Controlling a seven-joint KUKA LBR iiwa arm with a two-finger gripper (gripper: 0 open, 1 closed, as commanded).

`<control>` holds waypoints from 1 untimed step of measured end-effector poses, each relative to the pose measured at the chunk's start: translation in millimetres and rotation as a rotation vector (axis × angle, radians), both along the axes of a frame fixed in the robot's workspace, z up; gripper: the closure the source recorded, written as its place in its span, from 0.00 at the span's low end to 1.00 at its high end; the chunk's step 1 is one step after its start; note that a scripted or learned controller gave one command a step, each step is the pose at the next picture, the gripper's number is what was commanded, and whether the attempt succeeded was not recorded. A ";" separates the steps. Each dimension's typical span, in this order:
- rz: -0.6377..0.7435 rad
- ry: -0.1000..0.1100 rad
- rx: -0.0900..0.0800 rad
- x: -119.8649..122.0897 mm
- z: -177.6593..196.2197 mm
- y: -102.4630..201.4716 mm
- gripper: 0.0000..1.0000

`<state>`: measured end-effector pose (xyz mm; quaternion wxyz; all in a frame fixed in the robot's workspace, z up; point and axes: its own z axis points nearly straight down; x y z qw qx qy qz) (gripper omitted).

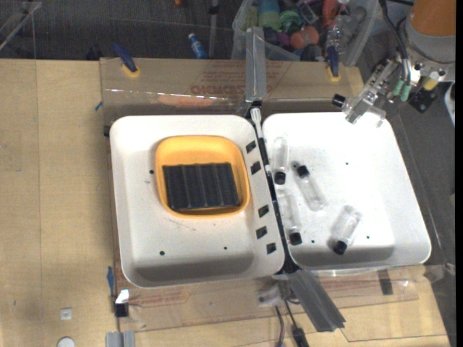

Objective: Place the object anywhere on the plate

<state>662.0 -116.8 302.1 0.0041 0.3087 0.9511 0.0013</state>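
A yellow plate [168, 152] lies in the left bin [130, 215], and a dark ridged block [200, 186] covers most of it. Several clear vials with black caps lie in the right bin [394, 186]: one [309, 189] near the middle, one [345, 227] toward the front, and two along the divider [280, 154] [289, 219]. My gripper [366, 114] hangs over the back rim of the right bin, well away from the vials. It is open and nothing sits between its fingers.
A black-tabbed divider [262, 186] separates the two bins. A clear box of coloured toys [304, 9] stands behind the bench. Clamps [128, 62] hold the back edge. Bare bin floor lies to the right of the vials.
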 end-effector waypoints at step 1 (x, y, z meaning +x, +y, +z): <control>0.073 0.000 -0.002 -8.6 32.7 -25.9 1.00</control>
